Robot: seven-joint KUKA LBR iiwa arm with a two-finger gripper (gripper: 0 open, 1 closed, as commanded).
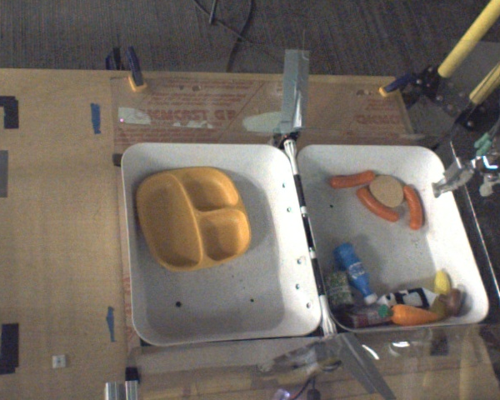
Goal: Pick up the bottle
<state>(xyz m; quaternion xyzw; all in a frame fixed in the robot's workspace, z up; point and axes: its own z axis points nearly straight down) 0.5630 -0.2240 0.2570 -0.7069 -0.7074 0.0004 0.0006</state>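
Tool [460, 176] at right bin's [317, 190] rim; one blue bottle [354, 271], three sausages [382, 204].

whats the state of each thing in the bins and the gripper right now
blue bottle: lying on its side in the right bin, not held
orange divided plate: right side up in the left bin
three sausages: loose around a tan disc
carrot: lying along the right bin's near edge
gripper: above the right bin's right rim, away from the bottle
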